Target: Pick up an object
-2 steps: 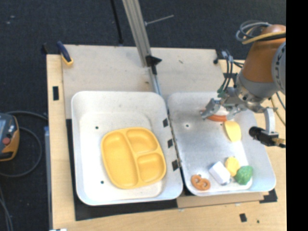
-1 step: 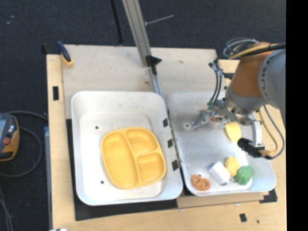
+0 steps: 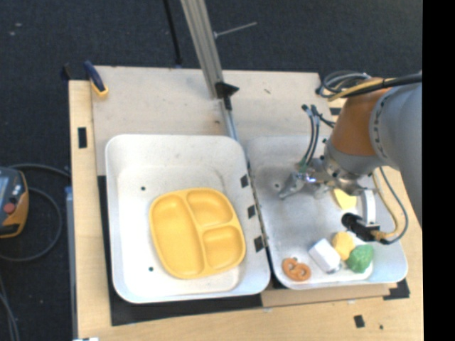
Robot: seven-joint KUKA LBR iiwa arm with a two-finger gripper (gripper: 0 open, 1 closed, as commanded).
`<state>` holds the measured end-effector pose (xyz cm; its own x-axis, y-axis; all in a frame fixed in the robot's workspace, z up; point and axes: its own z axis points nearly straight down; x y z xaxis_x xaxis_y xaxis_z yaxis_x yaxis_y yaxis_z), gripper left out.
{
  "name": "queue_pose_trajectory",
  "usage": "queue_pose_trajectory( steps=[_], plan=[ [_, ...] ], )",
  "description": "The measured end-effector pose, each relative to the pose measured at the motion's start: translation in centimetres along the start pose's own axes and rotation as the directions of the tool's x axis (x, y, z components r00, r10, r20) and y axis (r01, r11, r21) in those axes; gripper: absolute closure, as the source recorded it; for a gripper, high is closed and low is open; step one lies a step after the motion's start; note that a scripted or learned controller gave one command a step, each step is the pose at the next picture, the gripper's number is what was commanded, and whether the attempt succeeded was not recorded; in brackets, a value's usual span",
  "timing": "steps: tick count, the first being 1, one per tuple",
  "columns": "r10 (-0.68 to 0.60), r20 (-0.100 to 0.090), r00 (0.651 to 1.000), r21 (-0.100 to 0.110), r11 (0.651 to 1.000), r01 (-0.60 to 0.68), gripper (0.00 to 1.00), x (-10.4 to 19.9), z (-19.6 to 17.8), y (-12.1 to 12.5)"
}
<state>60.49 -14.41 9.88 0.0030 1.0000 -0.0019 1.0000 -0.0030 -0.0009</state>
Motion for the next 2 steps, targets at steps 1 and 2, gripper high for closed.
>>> queue_pose_trajectory(
  steps=[1,2],
  plan=[
    [0.004,0.0,1.0,-0.005,1.0,-0.004,1.0,-0.1,-1.4,0.2],
    [-0.005,0.0,1.0,-0.007,1.0,0.005,1.0,-0.3,-6.1,1.0]
  ],
)
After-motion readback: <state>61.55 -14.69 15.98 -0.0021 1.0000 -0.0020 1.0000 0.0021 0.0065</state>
